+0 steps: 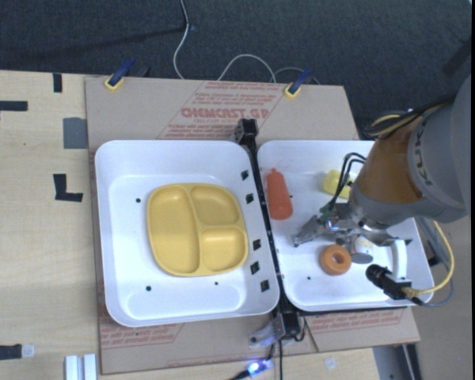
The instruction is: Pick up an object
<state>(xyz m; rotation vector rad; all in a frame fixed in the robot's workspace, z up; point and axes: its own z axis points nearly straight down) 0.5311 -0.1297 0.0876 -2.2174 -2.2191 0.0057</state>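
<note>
Objects lie in the right bin (301,291): an orange hot-dog-shaped piece (279,194) by the divider, its long axis running far to near; an orange ring (335,260), flat, just near the gripper (321,226); a yellow item (333,182), half hidden behind the arm. Metal fingers (307,233) point left, spread apart, holding nothing. Left bin (111,212) holds a yellow divided plate (196,229).

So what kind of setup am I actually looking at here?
Most likely a lab test bench for robot picking, not a kitchen: two white bins clamped on printed cardboard, toy food such as a donut and an orange carrot-like piece, and loose cables.
</note>
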